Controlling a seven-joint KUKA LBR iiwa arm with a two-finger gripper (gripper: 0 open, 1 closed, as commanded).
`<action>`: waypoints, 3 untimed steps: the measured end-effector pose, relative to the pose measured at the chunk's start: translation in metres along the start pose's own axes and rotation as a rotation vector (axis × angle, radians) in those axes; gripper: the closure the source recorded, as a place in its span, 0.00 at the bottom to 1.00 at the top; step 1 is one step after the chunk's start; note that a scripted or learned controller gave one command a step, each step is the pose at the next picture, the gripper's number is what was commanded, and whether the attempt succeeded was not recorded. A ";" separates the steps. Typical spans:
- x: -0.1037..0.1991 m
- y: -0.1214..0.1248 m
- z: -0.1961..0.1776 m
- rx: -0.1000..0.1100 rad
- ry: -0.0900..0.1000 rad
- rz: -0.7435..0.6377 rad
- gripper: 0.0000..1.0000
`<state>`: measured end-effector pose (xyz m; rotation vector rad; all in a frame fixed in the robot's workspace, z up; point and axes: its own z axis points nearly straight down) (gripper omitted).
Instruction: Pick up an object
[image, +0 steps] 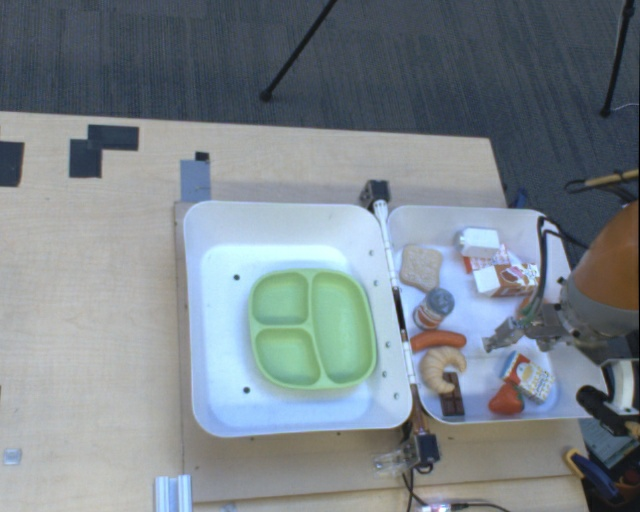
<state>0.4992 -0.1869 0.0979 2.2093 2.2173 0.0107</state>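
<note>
Red pepper toy (506, 401) and small printed carton (530, 378) are seen at rt bin's (470, 222) near edge; gripper (508, 336) is poised just above carton; jaw state can't be told; divided green tray (312, 329) is seen in left bin (215, 300).

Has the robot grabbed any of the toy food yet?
Not yet. The gripper hangs over the right bin, with nothing visibly between its jaws. The croissant, hot dog and bread slice lie in that bin. Grabbing and lifting are left.
</note>
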 end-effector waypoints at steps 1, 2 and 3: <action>-0.016 0.097 0.014 0.008 0.006 -0.004 0.00; -0.018 0.098 0.001 0.003 0.002 -0.009 1.00; 0.034 0.132 -0.096 0.007 0.003 -0.004 1.00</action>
